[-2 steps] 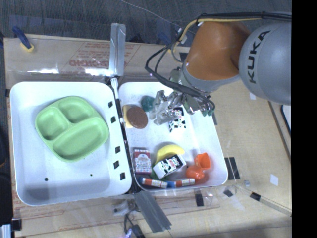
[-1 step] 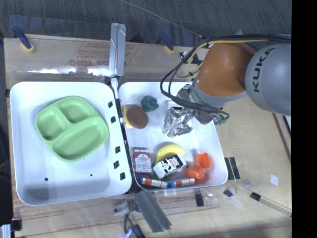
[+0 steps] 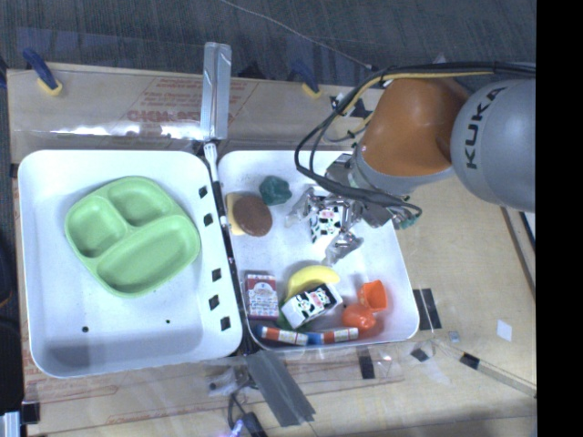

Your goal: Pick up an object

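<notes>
We see the metal two-finger end effector [image 3: 329,218] low in the right white bin [image 3: 401,285], clenched on a small black-and-white cow-print carton [image 3: 328,221] near the bin's middle.

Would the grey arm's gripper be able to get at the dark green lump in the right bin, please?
Probably yes: the dark green lump lies uncovered just beside the gripper, with only bare bin floor between them.
</notes>
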Tool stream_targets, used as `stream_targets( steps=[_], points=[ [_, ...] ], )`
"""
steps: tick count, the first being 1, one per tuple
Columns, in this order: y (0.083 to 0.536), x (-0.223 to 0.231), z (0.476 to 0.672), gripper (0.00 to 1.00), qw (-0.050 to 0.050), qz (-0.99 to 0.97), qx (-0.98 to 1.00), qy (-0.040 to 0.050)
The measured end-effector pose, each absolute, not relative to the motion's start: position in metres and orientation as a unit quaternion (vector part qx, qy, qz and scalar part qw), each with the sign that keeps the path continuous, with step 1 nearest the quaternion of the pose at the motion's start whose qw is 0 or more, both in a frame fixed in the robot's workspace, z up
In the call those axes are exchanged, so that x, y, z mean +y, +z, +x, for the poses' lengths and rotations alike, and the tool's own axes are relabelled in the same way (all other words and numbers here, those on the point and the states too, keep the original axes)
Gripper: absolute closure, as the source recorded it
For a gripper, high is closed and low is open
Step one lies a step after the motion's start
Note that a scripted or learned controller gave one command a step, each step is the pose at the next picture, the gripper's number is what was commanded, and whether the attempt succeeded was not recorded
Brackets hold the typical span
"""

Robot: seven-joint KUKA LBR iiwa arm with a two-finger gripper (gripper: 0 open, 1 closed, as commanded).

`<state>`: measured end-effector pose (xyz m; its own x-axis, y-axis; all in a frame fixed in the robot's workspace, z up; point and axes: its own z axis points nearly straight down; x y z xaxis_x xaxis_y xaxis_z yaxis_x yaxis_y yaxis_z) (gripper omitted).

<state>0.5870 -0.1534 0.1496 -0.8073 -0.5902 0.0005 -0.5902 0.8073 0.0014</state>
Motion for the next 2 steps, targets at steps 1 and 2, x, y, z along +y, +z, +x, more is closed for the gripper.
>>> stream_targets(
  steps=[1,2],
  points=[
    [0.09,-0.172,0.591,0.0,0.001,0.29,-0.957,-0.0011],
    [0.092,-0.088,0.611,0.0,-0.001,0.202,-0.979,-0.001]
  ],
)
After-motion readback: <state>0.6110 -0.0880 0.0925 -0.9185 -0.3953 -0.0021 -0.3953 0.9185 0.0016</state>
